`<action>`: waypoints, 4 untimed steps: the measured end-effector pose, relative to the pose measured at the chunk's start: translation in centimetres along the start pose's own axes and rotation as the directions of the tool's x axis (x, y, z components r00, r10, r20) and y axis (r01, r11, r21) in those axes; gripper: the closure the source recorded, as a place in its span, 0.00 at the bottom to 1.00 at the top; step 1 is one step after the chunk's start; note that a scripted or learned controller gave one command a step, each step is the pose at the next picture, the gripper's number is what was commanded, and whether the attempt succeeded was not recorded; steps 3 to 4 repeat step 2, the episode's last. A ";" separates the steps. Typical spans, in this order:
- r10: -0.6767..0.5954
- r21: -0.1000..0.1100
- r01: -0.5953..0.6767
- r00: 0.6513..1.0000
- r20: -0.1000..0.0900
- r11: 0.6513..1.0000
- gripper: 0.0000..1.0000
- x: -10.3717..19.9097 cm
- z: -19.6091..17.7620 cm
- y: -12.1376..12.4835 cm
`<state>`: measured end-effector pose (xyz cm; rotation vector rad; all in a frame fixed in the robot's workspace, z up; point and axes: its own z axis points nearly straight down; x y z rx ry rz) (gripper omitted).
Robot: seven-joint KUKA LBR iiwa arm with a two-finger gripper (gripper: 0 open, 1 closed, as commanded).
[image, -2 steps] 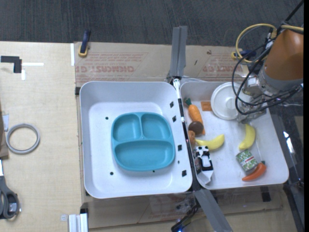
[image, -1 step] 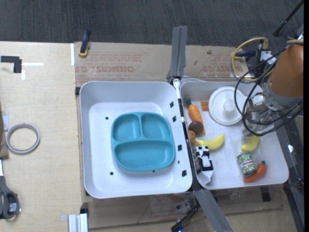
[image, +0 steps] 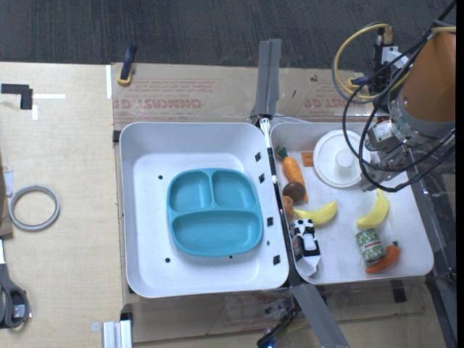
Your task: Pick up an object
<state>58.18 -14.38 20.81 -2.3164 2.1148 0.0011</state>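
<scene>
Nothing is picked yet: the candidates lie in the right bin [image: 413,216], a banana [image: 375,211] just below the white lid [image: 338,159], a carrot [image: 292,170] left of it. The arm [image: 429,78] hangs above the lid's right; its grip state is probably hidden, I cannot tell. Next comes descending onto one item.

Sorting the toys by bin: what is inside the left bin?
Inside the left bin lies a blue divided plate, its three sections bare. Whatever is beneath the plate is covered.
</scene>
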 end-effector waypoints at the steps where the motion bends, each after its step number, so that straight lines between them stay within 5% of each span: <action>1: -0.288 -0.002 0.288 0.958 0.002 0.958 1.00 5.4 7.2 -0.1; 2: -0.219 0.000 0.219 0.976 0.000 0.976 1.00 2.2 -0.6 -1.8; 4: -0.219 0.000 0.219 0.976 0.000 0.976 1.00 2.2 -0.6 -1.8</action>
